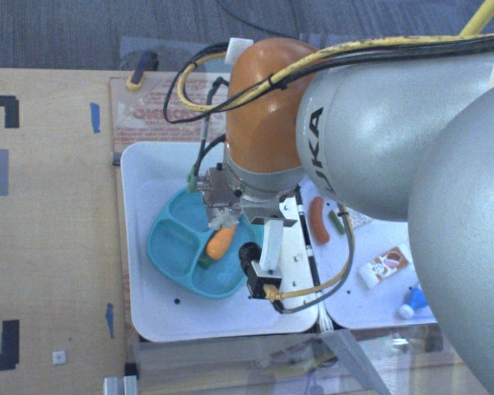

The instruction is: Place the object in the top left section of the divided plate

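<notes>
Carrot [221,243], small and orange with a green end, lies on the divided plate [174,245] directly below the fingers [223,218]. Whether the fingers are spread or closed cannot be told, since the metal wrist block hides most of them; the carrot appears to sit right at their tips, and contact cannot be confirmed. It rests tilted across a ridge between the plate's sections, towards the plate's right side as seen from above, its green end pointing down-left.

Teal and three-sectioned, the divided plate spreads out to the left of and below the fingers, sitting in the left white bin [148,303]. Just right of the fingers, a white bracket with a black cable fitting and a yellow cable loop hangs over the same bin. Further right of the fingers, in the right white bin [370,315], lie a red sausage-shaped toy [319,220], a small white carton [384,266] and, at the far edge, a blue-and-white item [412,304]. Above the fingers rises the arm's orange band [259,105]. Well to the left of them stretches the bare wooden desk [49,220] with black and blue tape marks.
</notes>
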Action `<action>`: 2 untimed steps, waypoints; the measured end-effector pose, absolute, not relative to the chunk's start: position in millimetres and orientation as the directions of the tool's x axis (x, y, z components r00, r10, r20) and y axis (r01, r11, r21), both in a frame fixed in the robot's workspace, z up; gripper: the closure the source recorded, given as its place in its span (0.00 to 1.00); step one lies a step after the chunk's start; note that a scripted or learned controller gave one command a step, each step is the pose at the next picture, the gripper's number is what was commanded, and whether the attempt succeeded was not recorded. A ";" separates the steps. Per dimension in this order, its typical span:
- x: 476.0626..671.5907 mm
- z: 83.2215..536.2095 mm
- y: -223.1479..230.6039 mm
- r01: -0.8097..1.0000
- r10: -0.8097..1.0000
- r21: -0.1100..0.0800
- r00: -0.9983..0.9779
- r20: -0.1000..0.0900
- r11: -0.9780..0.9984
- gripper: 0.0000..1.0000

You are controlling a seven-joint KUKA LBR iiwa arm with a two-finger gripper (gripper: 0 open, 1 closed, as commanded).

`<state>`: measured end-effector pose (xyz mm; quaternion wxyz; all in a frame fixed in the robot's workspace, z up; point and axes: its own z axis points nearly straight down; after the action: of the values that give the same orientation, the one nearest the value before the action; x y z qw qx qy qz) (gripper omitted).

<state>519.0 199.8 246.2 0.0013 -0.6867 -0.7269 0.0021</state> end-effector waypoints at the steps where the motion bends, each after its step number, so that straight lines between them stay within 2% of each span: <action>1: 479.6 240.5 155.5 0.957 0.957 -0.004 -0.290 0.001 0.290 1.00; 2: 479.8 240.5 154.9 0.957 0.957 -0.004 -0.289 0.000 0.289 0.00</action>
<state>479.8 154.9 240.5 0.0013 -0.5961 -0.8029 0.0014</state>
